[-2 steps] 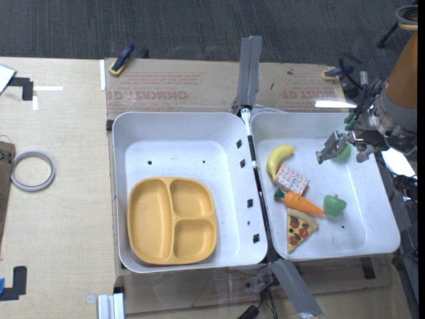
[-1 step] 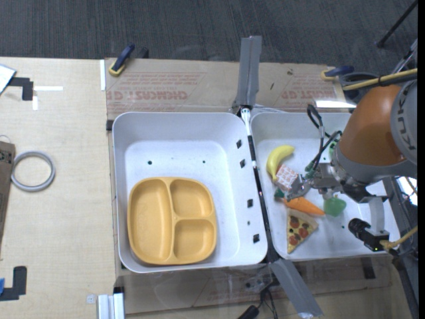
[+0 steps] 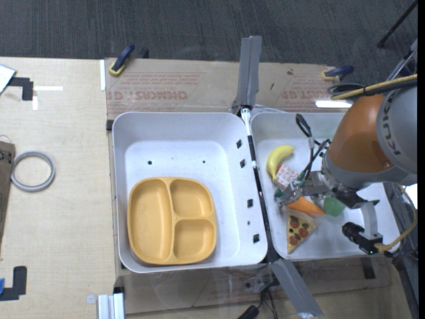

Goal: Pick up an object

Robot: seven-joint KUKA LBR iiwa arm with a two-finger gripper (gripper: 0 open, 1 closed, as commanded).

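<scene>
Pale wood bench (image 3: 60,244) holds two white bins; left bin (image 3: 179,135) carries a yellow tray (image 3: 172,219). In the right bin (image 3: 332,244), gripper (image 3: 295,193), grip unclear, hangs over carrot (image 3: 307,206), beside banana (image 3: 278,158) and pizza (image 3: 299,230).

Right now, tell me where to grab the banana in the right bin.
Judging by its pose, take the banana at mid-body from straight above, closing across its narrow width. It lies flat, and its upper half stands clear; its lower tip crowds the small red-and-white packet.
</scene>
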